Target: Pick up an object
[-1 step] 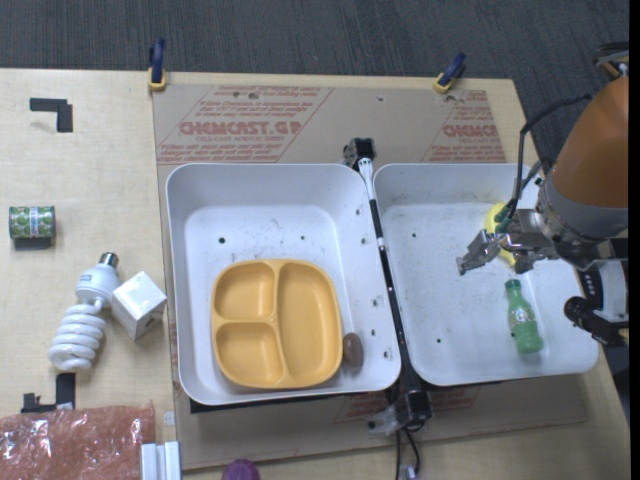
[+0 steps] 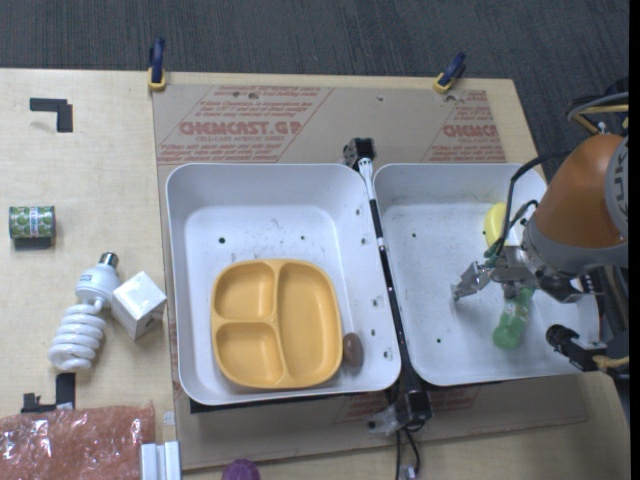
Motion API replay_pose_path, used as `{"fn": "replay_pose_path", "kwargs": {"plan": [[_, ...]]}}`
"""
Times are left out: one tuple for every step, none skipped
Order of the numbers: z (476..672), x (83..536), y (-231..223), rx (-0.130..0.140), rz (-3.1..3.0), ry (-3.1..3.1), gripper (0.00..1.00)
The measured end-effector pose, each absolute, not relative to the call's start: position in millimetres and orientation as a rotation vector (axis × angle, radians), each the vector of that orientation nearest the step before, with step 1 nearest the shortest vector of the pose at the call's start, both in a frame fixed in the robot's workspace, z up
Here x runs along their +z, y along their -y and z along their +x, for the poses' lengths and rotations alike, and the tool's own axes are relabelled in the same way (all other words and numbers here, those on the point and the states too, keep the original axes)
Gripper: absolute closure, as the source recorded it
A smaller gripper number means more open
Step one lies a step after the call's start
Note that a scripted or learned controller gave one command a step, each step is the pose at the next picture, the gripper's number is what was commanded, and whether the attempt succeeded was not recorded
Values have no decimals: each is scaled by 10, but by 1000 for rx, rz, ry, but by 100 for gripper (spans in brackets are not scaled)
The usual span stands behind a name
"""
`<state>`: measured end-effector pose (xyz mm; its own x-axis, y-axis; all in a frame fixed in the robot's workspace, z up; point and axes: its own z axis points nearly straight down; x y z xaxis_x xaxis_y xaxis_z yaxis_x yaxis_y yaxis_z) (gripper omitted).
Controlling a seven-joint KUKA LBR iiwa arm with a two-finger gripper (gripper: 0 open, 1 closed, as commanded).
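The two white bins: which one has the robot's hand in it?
The right bin. The hand hangs over its floor, close to a green bottle and a yellow thing. The left bin has a yellow divided tray.

You were looking at a lab test bench: left of the claw (image 2: 470, 286), two white bins (image 2: 190, 268) sat on a clamped board (image 2: 250, 118), with a light bulb (image 2: 80, 318) lying loose beyond them.
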<state>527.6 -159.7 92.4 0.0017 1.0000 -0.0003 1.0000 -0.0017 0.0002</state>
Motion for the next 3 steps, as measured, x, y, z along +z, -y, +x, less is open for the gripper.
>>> {"fn": "replay_pose_path", "kwargs": {"plan": [[5286,1025,1604,2,2224,-2216,100],[5240,928,2134,1,2221,-2219,100],[5241,928,2131,1,2221,-2220,0]]}}
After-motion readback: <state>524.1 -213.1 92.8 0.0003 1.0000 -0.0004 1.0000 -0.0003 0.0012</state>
